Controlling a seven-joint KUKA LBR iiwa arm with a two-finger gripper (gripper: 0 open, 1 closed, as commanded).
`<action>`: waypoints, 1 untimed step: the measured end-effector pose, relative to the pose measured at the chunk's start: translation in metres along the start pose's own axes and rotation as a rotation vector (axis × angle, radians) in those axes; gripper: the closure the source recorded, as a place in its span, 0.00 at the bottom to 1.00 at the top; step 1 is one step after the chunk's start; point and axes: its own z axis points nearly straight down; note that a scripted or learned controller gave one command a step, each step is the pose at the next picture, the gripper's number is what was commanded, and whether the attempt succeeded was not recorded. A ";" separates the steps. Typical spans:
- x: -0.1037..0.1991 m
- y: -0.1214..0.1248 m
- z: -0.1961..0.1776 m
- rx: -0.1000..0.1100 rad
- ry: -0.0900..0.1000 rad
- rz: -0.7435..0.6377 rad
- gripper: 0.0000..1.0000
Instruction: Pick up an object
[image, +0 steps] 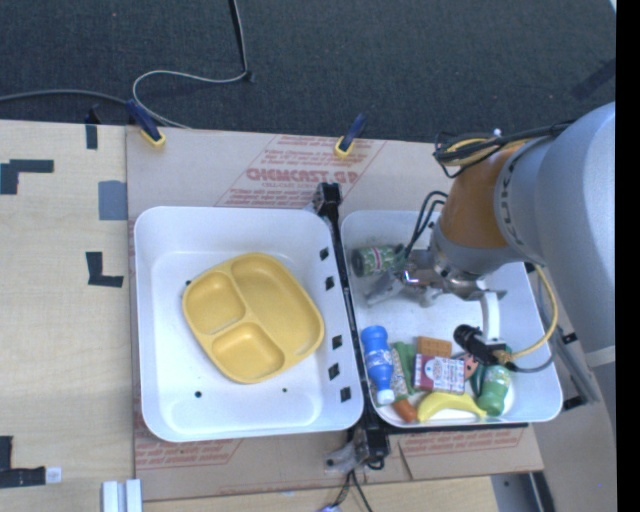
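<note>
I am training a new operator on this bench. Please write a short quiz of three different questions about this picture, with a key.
1. True or false: the yellow divided plate lies in the left bin.
2. Which item lies nearest the gripper? A) the banana B) the small bottle with the green label C) the blue-capped bottle
3. Fill in: the arm's band above the wrist is ____.

Key
1. True; it is the sole item there.
2. B; the bottle lies on its side at the far end of the right bin, just beside the gripper, while the banana and the blue-capped bottle lie at the near end.
3. Orange.
</note>
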 end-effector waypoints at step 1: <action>-0.001 0.067 0.003 0.062 0.010 0.000 0.00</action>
